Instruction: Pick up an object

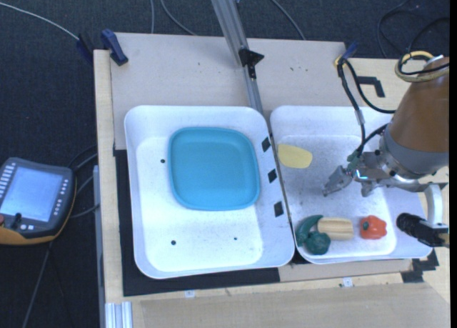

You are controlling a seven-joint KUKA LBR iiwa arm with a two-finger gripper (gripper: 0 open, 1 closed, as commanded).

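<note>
1. Okay, my two-finger gripper (348, 180) hangs over the right shallow white bin (318, 128), about mid-bin, reaching in from the right side of the camera view.
2. My fingers (334, 184) look spread apart, one grey tip angled down-left, the other on the right toward the wrist; nothing sits between them.
3. My grey arm with its orange band (421, 116) covers the right-hand part of that bin.
4. Pale yellow flat oval piece (294, 156) lies near the right bin's left wall, up and left of my fingertips, apart from them.
5. Along the right bin's near edge, three toy foods in a row: dark green leafy vegetable piece (313, 234) at left, tan cylindrical bread-like piece (335, 229) touching it in the middle, small red-orange pepper-like piece (372, 227) at right, a little apart from the tan one.
6. All three sit below my gripper in the view, none touched by it.
7. Left shallow white bin (150, 198) holds a light blue square plastic plate with rounded corners (214, 168), lying flat in the upper centre of that bin.
8. Grey metal pole (232, 26) slants down from the top of the view to the seam between the bins.
9. Handheld control pendant with a screen (32, 198) sits on the dark floor left of the bench.
</note>
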